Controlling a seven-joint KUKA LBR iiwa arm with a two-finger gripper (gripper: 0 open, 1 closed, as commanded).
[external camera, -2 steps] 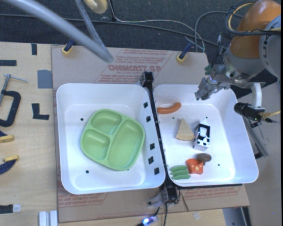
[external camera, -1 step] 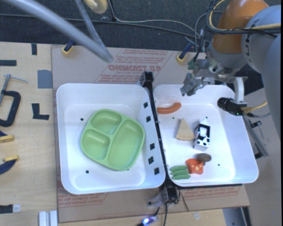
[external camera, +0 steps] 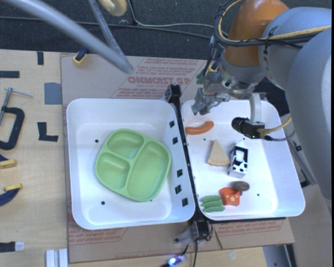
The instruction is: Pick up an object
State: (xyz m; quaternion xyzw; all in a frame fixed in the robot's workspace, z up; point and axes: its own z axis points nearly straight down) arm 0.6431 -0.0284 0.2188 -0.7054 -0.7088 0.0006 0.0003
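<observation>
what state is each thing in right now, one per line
hand: low over the back of the right bin, just above the hot dog
hot dog: lying flat, not gripped
cheese wedge: lying flat
black and white toy: lying beside the wedge
green pea pods: lying at the front, next to the red piece
green divided plate: flat and upright in the left bin

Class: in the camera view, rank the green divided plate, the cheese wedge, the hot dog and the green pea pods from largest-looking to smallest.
1. Green divided plate
2. Cheese wedge
3. Hot dog and green pea pods: too alike to rank.
</observation>
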